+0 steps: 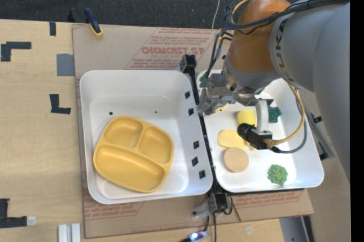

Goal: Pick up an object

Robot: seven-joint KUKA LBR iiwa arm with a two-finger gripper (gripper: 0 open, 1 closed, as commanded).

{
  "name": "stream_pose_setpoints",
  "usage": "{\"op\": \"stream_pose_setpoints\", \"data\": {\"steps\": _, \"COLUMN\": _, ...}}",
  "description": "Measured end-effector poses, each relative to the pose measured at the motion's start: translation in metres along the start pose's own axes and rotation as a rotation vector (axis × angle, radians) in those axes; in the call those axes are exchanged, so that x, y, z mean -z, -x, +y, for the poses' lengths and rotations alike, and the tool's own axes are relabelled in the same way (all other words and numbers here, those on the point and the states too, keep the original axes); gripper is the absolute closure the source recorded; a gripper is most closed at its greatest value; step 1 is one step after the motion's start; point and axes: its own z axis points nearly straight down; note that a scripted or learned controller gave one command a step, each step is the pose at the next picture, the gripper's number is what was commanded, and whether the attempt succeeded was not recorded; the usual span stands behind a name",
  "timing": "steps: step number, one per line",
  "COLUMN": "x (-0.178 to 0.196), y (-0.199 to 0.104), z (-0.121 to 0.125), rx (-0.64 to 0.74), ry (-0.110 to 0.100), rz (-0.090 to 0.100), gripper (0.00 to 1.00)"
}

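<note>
One pincer (211, 103) hangs at the right bin's (304, 170) left wall; I cannot tell its opening or whether it has a hold. I'd steer it to the tan disc (235, 159) near the front edge and come down squarely. Alongside I count one yellow block (245, 117), one pale oval (229, 138), one teal piece (275, 114) and one green floret (277, 174). One yellow plate (133, 153) lies in the left bin (136, 93).

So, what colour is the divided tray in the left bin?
The divided tray is yellow, clearest in camera view.

Arm (318, 36): fat, smooth grey casing, matte. Orange band (259, 25): glossy, rounded like a dome. Thin dark cables (219, 45) run down just beside the orange band. Gripper (213, 103) below the orange band: blocky silver-grey metal.
</note>
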Motion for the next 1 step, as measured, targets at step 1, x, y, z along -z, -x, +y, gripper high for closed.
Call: {"op": "stream_pose_setpoints", "data": {"steps": 1, "x": 0.0085, "y": -0.0485, "z": -0.0200, "rx": 0.000, "ry": 0.001, "rz": 0.000, "gripper": 1.00}}
